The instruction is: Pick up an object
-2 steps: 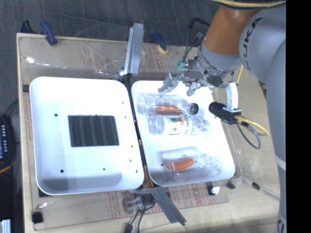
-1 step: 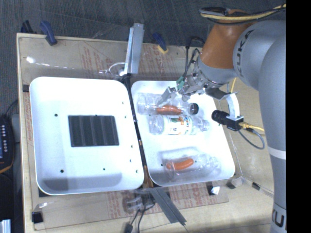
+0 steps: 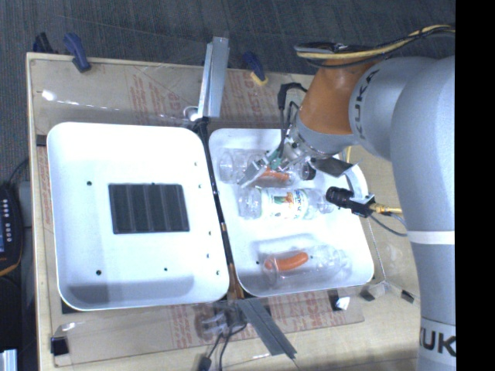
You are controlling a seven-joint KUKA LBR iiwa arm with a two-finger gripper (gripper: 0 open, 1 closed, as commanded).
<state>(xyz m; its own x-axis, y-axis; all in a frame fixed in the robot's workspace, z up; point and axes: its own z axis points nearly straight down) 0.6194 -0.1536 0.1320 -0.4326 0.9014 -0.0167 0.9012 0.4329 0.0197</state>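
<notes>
The right bin (image 3: pixel 358 178) holds several clear plastic items. A clear bottle with a green and orange label (image 3: pixel 288 202) lies in its middle. A clear bottle with an orange piece inside (image 3: pixel 300 261) lies near the front wall. Crumpled clear plastic (image 3: pixel 232 165) sits at the back left. My gripper (image 3: pixel 267 168) reaches down from the orange-banded wrist (image 3: pixel 329 103) into the back of this bin, right over a small orange piece (image 3: pixel 275 178). Whether the gripper touches that piece cannot be made out.
The left bin (image 3: pixel 77 153) has a dark ribbed rectangle (image 3: pixel 148 207) on its floor. A metal bar (image 3: pixel 213 76) stands at the back between the bins. Blue clamps (image 3: pixel 76 51) grip the bench's rear edge. A black cable plug (image 3: pixel 344 199) hangs over the right bin.
</notes>
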